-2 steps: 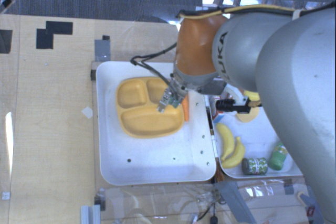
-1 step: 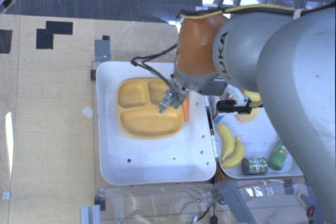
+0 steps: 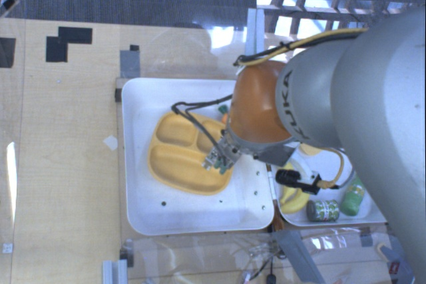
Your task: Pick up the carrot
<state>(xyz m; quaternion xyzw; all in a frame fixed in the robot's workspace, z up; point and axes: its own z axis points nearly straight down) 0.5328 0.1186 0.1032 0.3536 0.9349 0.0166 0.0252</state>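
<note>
One gripper [image 3: 217, 160] low over yellow divided tray [image 3: 178, 155] in left bin [image 3: 140, 203]; opening and contents cannot be told. Carrot: orange sliver [image 3: 225, 118], likely it, beside wrist. Pickup apparently not done.

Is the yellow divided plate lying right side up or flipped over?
Right side up: the yellow plate shows its hollow compartments facing upward in the left bin.

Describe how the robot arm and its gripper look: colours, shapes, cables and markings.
The arm is thick, rounded and smooth light grey. An orange band wraps it above the wrist, with dark letters of the maker's name printed on the grey beside it. Black and yellow cables run along the top, and thin dark cables loop down near the wrist. The gripper is small, metal and grey, with greenish parts.
</note>
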